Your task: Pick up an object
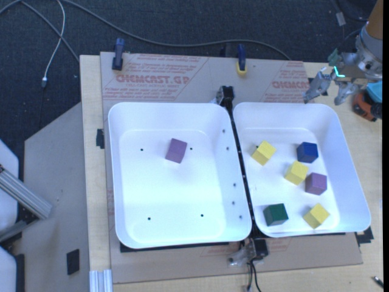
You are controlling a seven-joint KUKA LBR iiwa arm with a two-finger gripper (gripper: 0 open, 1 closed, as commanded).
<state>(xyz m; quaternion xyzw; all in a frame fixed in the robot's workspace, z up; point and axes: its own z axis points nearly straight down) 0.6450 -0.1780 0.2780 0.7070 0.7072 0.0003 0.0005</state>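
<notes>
While the arm is waiting at the upper right, these findings are standing:

Worktop (91, 163): pale board, lying flat, carrying both bins; a printed cardboard sheet (182, 75) is lying behind them under two clamps.

Room: dark carpet (36, 53) is surrounding the board, with grey cables trailing across it.

Left bin (115, 163): shallow, white, holding one purple block (176, 150) near its middle.

Right bin (346, 157): holding six blocks, well spaced: yellow (263, 152), blue (307, 151), yellow (296, 173), purple (315, 183), green (275, 214), yellow (316, 215).

Arm (372, 38): reaching in at the right, hanging outside the right bin's far corner.

Hand (328, 87): hovering above the cardboard, clear of every block and gripping nothing; whether its fingers are spread or pressed together, I cannot tell at this size.

Handling, judged: the blocks are looking small, rigid and light, probably painted and somewhat slick, not fragile. Taking hold across two opposite flat faces is looking soundest.

Candidate, judged: the blue block is sitting nearest the hand, with room on either side for fingers.
</notes>
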